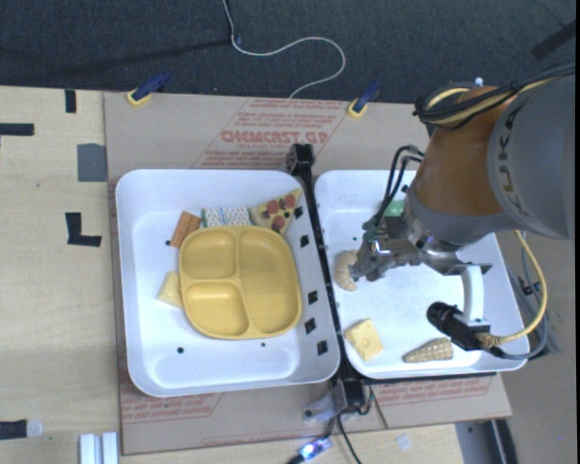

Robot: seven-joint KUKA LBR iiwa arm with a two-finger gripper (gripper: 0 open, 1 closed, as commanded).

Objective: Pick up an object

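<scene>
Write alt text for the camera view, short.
A grey and orange robot arm reaches into the right white bin, its gripper low beside a small beige object near the divider. That bin also holds a cheese wedge and a cone; the left bin holds a yellow divided plate.

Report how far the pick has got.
Done: the gripper is down in the right bin, beside a small tan piece. In hand: nothing visibly. Left: grasp and lift; the cheese wedge and cone lie untouched.
</scene>
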